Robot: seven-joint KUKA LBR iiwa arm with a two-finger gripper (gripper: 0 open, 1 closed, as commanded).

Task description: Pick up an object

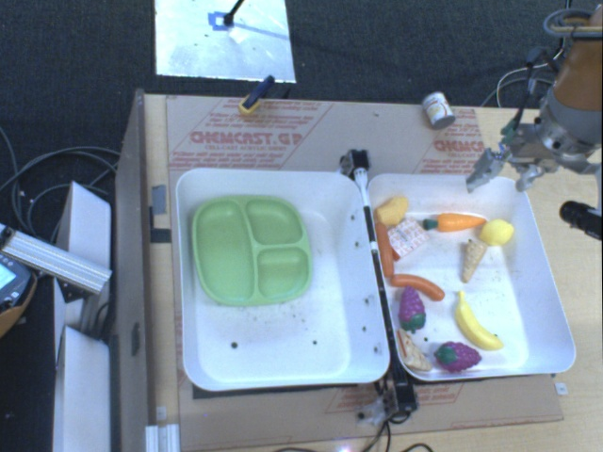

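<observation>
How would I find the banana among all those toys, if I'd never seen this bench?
Look in the right bin, the one full of toy food, and go to its near right corner. The banana lies there, below the ice-cream cone: long, curved and yellow, unlike the round lemon.

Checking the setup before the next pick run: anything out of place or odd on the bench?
Yes. A small grey can lies on the cardboard outside both bins, behind the right bin. A yellow-and-black tool also sits loose on the cardboard behind the left bin. Dark specks dot the left bin's floor near the green divided plate.
</observation>
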